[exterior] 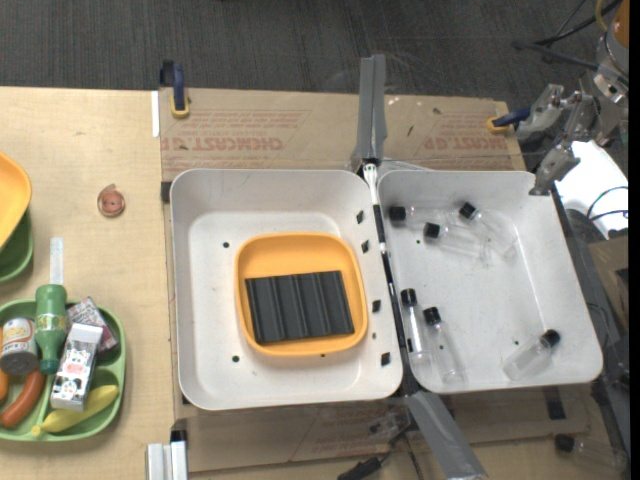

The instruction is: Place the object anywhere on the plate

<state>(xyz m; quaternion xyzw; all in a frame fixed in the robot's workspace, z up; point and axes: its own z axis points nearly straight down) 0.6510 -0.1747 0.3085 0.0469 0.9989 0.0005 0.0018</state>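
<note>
An orange plate (pixel 298 244) sits in the middle of the left bin (pixel 200 268). A dark grey ribbed block (pixel 300 305) lies flat on the plate. Several clear vials with black caps lie scattered in the right bin (pixel 500 298), one of them a vial (pixel 431 230) near the bin's far left and another a vial (pixel 540 345) near its front right corner. My gripper (pixel 556 158) hangs at the far right corner of the right bin, above its rim and apart from every vial. Nothing shows between its tips.
On the wooden bench to the left stand a green tray (pixel 100 408) of toy food, an orange dish (pixel 12 203) and a small pink piece (pixel 111 201). Blue clamps (pixel 172 83) hold the cardboard behind the bins. Cables and gear crowd the right side.
</note>
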